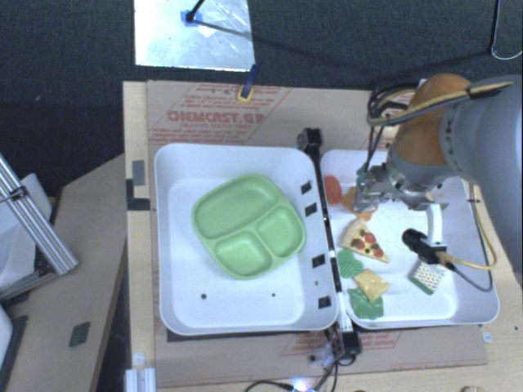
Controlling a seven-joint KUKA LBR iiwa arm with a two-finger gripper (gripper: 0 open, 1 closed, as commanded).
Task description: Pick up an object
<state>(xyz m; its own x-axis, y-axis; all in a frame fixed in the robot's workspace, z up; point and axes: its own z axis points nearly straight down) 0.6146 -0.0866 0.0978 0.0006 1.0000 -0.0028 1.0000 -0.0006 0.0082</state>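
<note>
Pincer point(365, 205): low in right white bin point(474, 300), over small orange piece point(353, 201), likely lined up to grasp; span cannot be told | toy pizza slice point(364, 241) just beside | green divided plate point(248, 225): left bin.

Bench point(139, 243) with two white bins point(176, 300)

We count two white bins: left bin point(176, 243) and right bin point(470, 300). One green divided plate point(248, 225), with three compartments. In the right bin we count one pizza slice point(364, 240), one red-orange piece point(333, 189), two green leafy pieces point(351, 262) point(366, 305), one yellow piece point(372, 283), one checkered item point(427, 277). One arm point(466, 137). One foil sheet point(194, 23).
</note>
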